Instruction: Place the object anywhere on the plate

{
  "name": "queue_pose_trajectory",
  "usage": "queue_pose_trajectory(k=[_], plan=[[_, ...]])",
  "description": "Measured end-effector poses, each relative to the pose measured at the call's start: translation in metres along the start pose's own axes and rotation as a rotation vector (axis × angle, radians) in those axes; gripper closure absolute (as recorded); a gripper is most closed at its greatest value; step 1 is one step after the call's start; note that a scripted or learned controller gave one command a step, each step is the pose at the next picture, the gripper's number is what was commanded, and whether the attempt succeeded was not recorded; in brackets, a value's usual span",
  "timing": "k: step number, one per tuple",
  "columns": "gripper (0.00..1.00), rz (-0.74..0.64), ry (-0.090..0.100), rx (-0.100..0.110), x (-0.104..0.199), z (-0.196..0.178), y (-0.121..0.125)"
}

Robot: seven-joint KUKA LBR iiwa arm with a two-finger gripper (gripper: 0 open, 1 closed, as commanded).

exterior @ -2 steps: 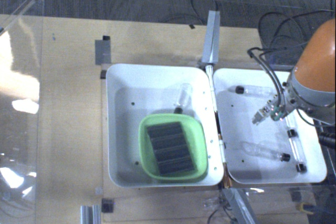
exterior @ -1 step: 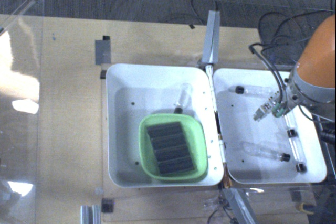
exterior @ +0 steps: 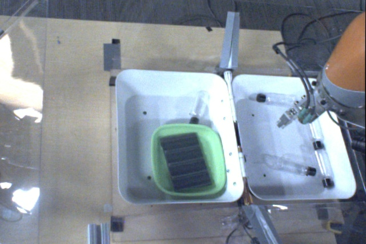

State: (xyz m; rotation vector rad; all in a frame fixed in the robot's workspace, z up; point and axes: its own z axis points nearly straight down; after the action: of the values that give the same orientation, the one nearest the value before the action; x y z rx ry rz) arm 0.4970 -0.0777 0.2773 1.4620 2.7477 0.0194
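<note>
A green, square-ish plate (exterior: 215,148) lies in the front of the left bin (exterior: 128,140), with a dark ridged block (exterior: 186,162) on it. A clear tube with a black cap (exterior: 199,106) lies just behind the plate, its cap end touching the plate's rim. My gripper (exterior: 290,116) hangs over the upper middle of the right bin (exterior: 251,180), below the orange band of the arm (exterior: 350,60). Something pale and shiny shows at the gripper's tip; I cannot make out whether it is a tube or part of the gripper.
Several clear tubes with black caps lie in the right bin: one at the back (exterior: 269,99), one along the right side (exterior: 317,137), one across the front (exterior: 289,164). Black cables (exterior: 297,66) trail behind the right bin. A grey post (exterior: 230,40) stands between the bins.
</note>
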Motion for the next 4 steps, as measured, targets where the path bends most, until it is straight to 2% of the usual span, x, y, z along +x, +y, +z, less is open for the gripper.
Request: queue_pose_trajectory(k=[1,2,4], plan=[[1.0,-0.005,-0.005,-0.007,-0.001,-0.012,0.003],[1.0,-0.12,0.015,0.018,-0.042,0.033,-0.039],[1.0,-0.128,0.002,0.006,-0.044,0.009,-0.033]])
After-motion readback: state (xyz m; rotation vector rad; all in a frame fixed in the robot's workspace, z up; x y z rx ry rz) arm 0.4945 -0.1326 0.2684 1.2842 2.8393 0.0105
